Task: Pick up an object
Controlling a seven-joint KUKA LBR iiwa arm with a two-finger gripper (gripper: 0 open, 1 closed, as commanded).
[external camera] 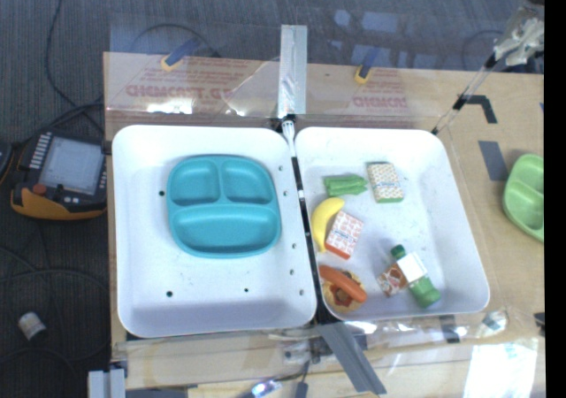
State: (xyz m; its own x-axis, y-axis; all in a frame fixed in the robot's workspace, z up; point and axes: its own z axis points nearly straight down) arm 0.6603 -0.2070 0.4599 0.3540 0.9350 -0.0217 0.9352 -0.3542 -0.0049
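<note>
A green dish on the bench is cut off at the right, so its full shape cannot be told. At the top right corner a pale, blurred object is also cut by the edge; what it is cannot be told. The print on the two small cartons and the bottle's label is too small to read. The hot dog lies partly under the bin's near rim.

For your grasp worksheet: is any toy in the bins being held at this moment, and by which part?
Nothing is held. The banana, bottle, hot dog and the rest lie loose in the right bin.
</note>
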